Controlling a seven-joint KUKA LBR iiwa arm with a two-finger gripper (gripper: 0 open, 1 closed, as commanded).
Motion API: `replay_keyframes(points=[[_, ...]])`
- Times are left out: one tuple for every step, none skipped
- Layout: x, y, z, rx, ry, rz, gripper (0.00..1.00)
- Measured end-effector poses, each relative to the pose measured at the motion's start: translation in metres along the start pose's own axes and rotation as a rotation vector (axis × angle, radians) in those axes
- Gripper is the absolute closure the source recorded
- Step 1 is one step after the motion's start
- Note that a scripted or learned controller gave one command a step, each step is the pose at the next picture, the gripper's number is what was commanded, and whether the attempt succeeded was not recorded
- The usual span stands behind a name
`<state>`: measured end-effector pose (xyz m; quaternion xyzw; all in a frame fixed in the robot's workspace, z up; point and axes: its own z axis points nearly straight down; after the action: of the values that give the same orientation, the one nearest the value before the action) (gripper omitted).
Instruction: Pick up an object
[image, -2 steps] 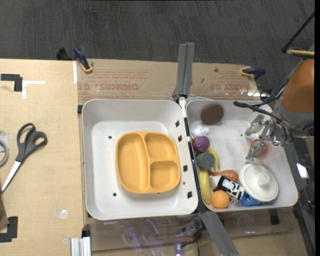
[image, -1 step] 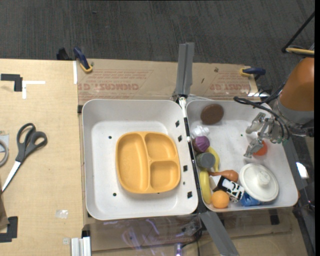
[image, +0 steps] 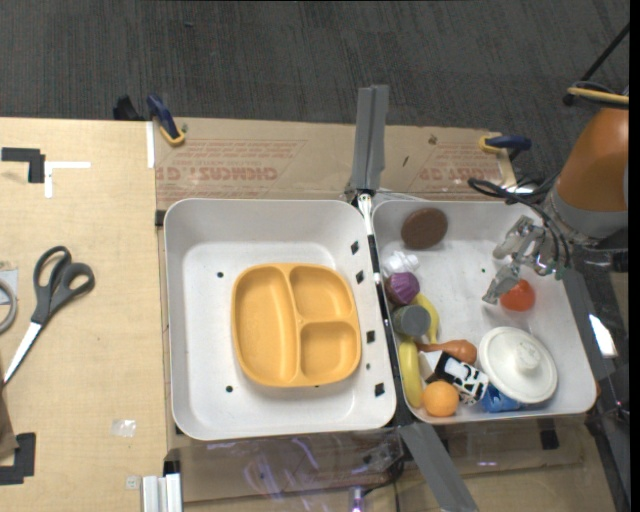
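Beside the jaws (image: 510, 268), small red-orange ball (image: 518, 295).

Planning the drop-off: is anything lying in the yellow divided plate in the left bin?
No. The yellow divided plate has all three compartments bare; the objects lie in the right bin.

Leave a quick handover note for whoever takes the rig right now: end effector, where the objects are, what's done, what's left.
End effector: over the right bin, fingers apart, nothing between them, tips just above a small red-orange object.
Right bin also holds a brown object, white lid, orange ball, banana and purple object.
Left bin holds a yellow divided tray.
Done: nothing lifted.
Left: grasp and raise one object.
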<state>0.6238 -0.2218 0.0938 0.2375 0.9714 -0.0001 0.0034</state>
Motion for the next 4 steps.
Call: replay_keyframes(points=[[0.004,-0.002,0.001,0.001,0.004,0.134,0.00],[0.015,-0.003,0.001,0.003,0.004,0.434,0.00],[0.014,-0.002,-0.010,0.003,-0.001,0.432,1.00],[0.053,0.024,-0.154,0.002,0.003,0.410,1.00]])
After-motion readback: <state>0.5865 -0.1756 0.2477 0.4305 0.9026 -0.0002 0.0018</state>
